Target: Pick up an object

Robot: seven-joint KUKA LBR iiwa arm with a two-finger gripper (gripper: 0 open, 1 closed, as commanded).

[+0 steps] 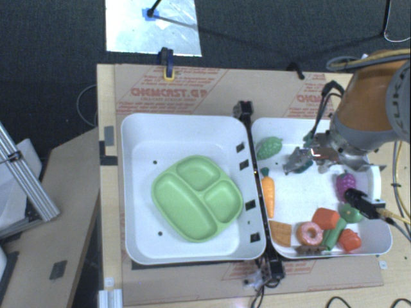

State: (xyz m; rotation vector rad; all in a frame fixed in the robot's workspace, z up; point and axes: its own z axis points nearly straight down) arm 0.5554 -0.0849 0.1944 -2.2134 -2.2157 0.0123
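jaws (299,162) low in right bin (289,130), state unclear, beside green leafy toy (269,147), carrot (268,195) and grapes (345,183).

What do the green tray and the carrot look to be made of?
Green tray: probably moulded plastic, matte to satin; uniform pale green, with soft rounded compartment walls. Carrot: likely toy plastic, smooth; flat even orange with a small green top. Too small to rule out rubber or foam.

The arm (376,101) ran off the right edge, and it hid part of the right bin (385,239).
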